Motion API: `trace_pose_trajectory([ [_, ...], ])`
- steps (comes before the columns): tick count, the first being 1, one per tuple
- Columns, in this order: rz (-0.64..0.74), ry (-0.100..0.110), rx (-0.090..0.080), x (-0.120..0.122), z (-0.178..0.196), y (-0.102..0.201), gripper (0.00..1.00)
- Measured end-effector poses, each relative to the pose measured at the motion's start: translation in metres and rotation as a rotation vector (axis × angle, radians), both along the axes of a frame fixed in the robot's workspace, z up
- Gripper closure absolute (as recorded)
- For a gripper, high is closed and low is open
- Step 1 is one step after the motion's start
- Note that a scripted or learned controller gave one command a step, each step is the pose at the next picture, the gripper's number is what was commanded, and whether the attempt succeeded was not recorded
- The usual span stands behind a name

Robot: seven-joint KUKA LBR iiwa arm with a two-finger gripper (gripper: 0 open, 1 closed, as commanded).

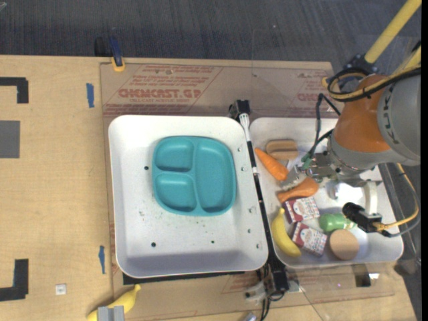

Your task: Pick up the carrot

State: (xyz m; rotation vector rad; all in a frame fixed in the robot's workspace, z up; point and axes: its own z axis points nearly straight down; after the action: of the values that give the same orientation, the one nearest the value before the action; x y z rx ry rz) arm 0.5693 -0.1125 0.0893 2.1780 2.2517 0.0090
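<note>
In the camera view, the carrot is lying in the right bin close against its left wall, at about ten o'clock from the bin's middle. Its tip is pointing toward ten o'clock and its thick end toward four. It is sitting apart from the heap of other toys, so I judge it is offering a fairly free approach from above.

The gripper is hanging over the same bin at three o'clock from the carrot, near it but not on it. The arm is reaching in from three o'clock with its orange band turned upward. Whether the gripper is apart or together I cannot tell, since the wrist and cables are masking it. Nothing is showing as held.

Just below the gripper, at five o'clock from the carrot, a second orange piece is lying, and it is looking easy to mistake for the target. A tan bun is resting at one o'clock from the carrot. A banana, two red-and-white cartons, a green toy and a tan ball are crowding the six o'clock end.

The left bin is holding a teal divided plate. Both bins are sitting on a cardboard sheet over a wooden bench, with dark floor running along twelve o'clock.
</note>
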Motion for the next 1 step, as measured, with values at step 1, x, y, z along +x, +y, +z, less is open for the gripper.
trace_pose_trajectory([
  [1,-0.004,-0.010,-0.009,0.0025,0.0126,-0.0045,1.00],
])
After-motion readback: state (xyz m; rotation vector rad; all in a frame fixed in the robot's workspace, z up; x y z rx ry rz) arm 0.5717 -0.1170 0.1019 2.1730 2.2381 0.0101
